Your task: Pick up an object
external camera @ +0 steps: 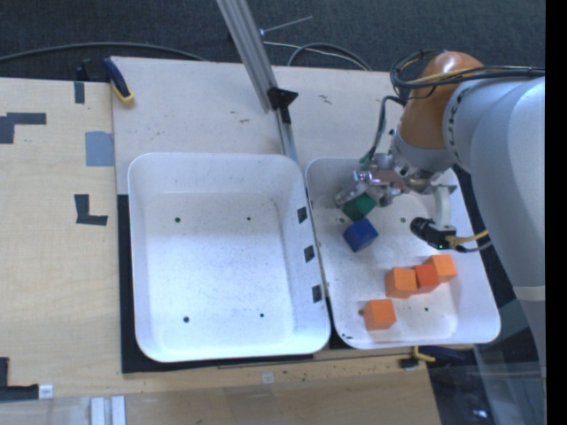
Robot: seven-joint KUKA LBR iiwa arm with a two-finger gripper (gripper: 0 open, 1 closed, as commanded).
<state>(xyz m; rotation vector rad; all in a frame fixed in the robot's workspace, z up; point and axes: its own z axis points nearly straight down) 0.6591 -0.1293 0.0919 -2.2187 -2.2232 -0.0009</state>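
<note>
Now gripper (361, 193) low over green block (359, 207), just above blue block (360, 235); claw state unclear. Centre on green, descend straight, avoid nudging blue.

pale wooden bench (53, 264), dark carpet floor (133, 11), grey tape marks (99, 148), loose cables (53, 53)

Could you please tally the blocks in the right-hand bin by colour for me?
Orange blocks: 4
Blue blocks: 1
Green blocks: 1, right under the gripper
Total: 6 blocks
</note>
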